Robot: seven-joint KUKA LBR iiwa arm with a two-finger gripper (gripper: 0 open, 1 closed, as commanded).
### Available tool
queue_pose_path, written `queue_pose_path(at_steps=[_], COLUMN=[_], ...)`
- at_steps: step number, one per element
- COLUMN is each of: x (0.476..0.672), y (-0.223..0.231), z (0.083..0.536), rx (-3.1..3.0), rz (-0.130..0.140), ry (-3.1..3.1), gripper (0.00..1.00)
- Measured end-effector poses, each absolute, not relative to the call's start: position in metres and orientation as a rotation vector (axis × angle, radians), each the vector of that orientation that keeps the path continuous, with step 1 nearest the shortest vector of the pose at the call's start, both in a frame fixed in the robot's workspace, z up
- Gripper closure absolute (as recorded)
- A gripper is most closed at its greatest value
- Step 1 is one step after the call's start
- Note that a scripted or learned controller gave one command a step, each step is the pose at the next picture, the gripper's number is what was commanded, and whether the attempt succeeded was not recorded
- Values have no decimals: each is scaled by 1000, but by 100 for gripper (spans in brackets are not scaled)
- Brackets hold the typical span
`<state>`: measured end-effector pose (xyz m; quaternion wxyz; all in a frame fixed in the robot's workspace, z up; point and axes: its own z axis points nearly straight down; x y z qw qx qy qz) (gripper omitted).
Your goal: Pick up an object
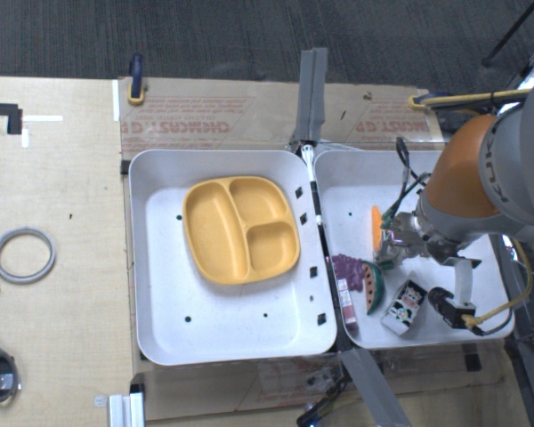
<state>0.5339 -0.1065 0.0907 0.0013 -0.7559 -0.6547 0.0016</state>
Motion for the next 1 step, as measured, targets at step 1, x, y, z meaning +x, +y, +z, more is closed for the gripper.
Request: queue_pose_path(at_steps=[1], x=[581], y=[-34], z=[191], rx=[-2683], rz=[7], ry=[-1633], gripper=[100])
